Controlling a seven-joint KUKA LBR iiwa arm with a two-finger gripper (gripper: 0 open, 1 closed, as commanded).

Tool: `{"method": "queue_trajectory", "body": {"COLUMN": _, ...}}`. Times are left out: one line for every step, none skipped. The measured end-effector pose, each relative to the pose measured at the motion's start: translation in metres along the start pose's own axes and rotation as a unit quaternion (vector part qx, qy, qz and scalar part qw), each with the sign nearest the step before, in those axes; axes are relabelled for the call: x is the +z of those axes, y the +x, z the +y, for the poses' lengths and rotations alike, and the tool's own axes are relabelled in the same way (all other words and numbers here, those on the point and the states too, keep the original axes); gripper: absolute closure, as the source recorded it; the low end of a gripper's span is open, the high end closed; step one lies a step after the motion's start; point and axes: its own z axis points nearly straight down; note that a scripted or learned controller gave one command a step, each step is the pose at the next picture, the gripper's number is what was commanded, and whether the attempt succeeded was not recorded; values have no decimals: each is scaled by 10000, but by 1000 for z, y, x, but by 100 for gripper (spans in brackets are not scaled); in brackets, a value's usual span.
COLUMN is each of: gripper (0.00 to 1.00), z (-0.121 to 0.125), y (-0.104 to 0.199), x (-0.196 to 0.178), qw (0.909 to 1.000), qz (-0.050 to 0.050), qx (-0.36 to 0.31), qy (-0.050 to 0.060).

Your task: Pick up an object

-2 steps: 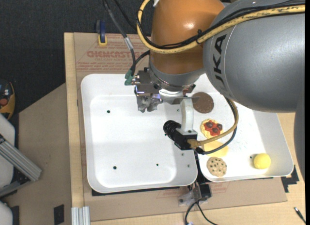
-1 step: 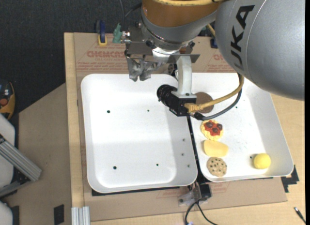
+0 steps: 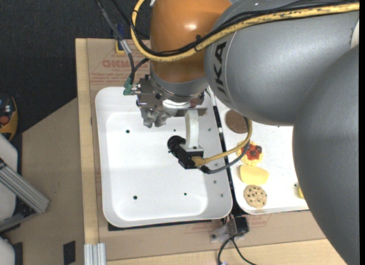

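Hovering low near the twelve o'clock rim of the left bin (image 3: 142, 190), the gripper (image 3: 153, 119) is pointed straight down, presumably for a top-down grab. Whether it is apart or together cannot be told, and nothing is seen held. The candidates are found at four o'clock in the right bin (image 3: 275, 157): brown disc (image 3: 235, 122), red piece (image 3: 252, 153), yellow piece (image 3: 254, 174), cookie (image 3: 255, 195). All are crowded against the shared rim, so little approach room is left there.

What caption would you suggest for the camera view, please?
Gripper hovers over the left bin; a cookie lies in the right bin.
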Motion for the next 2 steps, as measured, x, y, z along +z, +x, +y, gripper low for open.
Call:
{"method": "queue_trajectory", "body": {"gripper": 100, "z": -61, "y": 1, "x": -152, "qw": 9999, "qz": 72, "qx": -34, "qy": -132}}
{"method": "queue_trajectory", "body": {"gripper": 100, "z": -68, "y": -11, "x": 0, "qw": 10000, "qz": -12, "qx": 5, "qy": 23}}
